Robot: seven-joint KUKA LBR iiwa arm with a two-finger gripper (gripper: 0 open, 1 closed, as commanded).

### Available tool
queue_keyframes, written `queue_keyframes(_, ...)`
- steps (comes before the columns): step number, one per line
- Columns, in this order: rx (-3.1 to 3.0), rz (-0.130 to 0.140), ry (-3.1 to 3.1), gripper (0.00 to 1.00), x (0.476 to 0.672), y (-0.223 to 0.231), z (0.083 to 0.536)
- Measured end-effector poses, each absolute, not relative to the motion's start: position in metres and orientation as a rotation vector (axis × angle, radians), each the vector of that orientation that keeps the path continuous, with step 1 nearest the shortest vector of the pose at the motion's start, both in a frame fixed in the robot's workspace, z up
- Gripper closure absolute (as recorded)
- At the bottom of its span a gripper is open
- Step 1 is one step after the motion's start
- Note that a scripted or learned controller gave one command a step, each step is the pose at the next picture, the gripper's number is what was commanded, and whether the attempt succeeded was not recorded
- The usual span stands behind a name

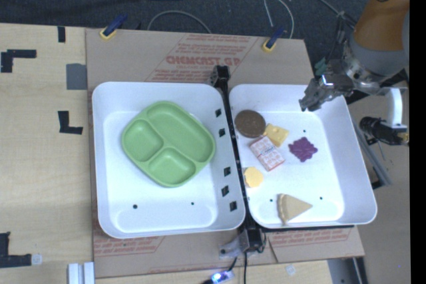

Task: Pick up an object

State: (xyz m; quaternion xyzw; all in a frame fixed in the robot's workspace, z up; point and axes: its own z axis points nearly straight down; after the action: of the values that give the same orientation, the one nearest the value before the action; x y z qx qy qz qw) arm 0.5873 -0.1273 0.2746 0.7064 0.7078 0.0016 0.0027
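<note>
Sitting in the middle of the right bin (346,143), 6 small items are waiting: a brown disc (249,123), a yellow wedge (277,136), a pink-and-white block (268,155), a purple piece (303,149), a small yellow lump (253,177) and a tan triangle (291,207). Any of them would be serving the task. The purple piece is lying nearest the gripper (310,102), down and slightly left of it in the view, with bare white floor around it, so I am judging it the easiest target. The yellow wedge and the pink-and-white block are touching or nearly touching each other, which is making a clean grasp there riskier. The gripper is hanging over the bin's upper right corner, carrying nothing visible; how far its tips are parted I cannot tell. The left bin (106,143) is holding a green divided tray (168,143).
</note>
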Motion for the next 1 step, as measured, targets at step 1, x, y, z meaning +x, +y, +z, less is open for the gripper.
queue_keyframes(1, 2.220, -0.003, 2.227, 1.00, 0.5598, -0.0800, 0.2585)
